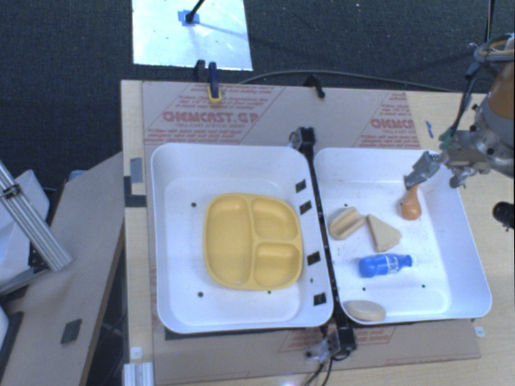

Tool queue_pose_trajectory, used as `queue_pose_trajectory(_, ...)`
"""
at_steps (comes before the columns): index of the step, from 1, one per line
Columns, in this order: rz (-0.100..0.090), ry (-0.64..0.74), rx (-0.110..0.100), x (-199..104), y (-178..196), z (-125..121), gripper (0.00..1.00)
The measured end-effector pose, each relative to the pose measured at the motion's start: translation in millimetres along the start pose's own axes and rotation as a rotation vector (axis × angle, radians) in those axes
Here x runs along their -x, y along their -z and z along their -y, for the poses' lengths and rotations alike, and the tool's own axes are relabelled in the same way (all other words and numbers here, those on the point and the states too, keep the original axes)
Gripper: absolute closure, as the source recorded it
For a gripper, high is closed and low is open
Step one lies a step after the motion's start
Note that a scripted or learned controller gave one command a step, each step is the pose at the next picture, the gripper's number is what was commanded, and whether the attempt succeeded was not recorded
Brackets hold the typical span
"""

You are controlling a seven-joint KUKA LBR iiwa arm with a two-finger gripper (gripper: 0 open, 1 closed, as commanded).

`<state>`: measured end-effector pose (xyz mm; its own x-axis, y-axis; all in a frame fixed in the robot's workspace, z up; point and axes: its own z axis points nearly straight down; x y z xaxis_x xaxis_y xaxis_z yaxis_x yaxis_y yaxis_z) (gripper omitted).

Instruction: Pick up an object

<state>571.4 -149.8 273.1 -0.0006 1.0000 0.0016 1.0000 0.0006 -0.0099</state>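
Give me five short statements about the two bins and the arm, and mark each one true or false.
1. The yellow divided plate lies in the left bin. True.
2. The blue bottle stands upright. False: it lies on its side in the right bin.
3. The gripper is over the right bin's far right part. True.
4. The orange piece lies on the yellow plate. False: it lies in the right bin, just below the gripper.
5. The wedge lies above the blue bottle. True.

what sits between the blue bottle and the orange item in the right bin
In the camera view, a tan wedge-shaped piece lies between the blue bottle and the orange item. Bare white bin floor fills the remaining gap.
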Motion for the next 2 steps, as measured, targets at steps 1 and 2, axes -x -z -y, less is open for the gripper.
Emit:
queue_pose_trajectory(1, 0.002, 0.003, 0.012, -0.4, 6.6, -1.9, 0.00)
queue_pose_trajectory(2, 0.002, 0.001, 0.010, 2.7, -35.4, 0.2, 0.00)
